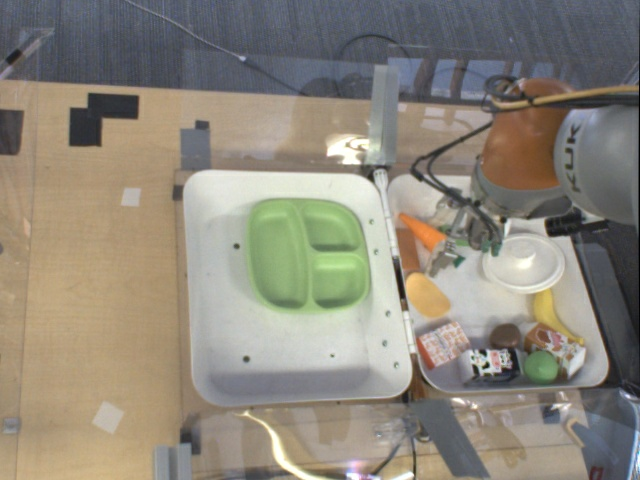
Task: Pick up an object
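A grey robot arm reaches into the right white bin [600, 368]. Its pincer [452, 251] hangs low beside a carrot [422, 232], likely lining up a grasp; whether it is released or clenched cannot be told. A green divided plate [305, 255] fills the left bin [215, 368].

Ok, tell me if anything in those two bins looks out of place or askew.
Nothing looks spilled or damaged. The green divided plate sits slightly askew in the left bin. The food items, including the carrot and banana, lie jumbled in the right bin.

Wooden bench [90, 298], two white bins [215, 368]
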Action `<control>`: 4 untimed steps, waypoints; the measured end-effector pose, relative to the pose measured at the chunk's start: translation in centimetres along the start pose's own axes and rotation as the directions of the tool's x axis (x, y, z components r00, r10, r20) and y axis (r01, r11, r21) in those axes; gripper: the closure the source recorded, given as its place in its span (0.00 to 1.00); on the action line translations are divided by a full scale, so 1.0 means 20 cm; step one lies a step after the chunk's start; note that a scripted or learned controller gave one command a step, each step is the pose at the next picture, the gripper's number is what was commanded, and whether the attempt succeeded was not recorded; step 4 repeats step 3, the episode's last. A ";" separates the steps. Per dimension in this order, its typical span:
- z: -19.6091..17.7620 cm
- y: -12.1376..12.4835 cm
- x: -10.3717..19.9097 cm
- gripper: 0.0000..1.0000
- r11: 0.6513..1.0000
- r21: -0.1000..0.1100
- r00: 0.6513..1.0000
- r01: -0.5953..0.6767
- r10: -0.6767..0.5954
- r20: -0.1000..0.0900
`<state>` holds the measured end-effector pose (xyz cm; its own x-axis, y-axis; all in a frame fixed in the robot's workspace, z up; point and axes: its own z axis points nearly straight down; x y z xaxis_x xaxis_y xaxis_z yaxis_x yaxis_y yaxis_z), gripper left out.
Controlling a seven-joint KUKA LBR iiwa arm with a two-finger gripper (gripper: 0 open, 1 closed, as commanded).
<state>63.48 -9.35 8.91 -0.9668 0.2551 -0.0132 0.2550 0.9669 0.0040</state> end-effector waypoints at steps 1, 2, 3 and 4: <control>0.00 0.06 -0.02 0.00 0.998 0.001 0.998 -0.064 0.064 -0.001; -0.08 0.07 -0.05 1.00 0.998 -0.004 0.998 -0.063 0.063 0.017; -0.52 0.24 -0.03 1.00 0.994 -0.003 0.994 -0.112 0.112 0.006; -0.52 0.24 -0.03 1.00 0.994 -0.003 0.994 -0.112 0.112 0.006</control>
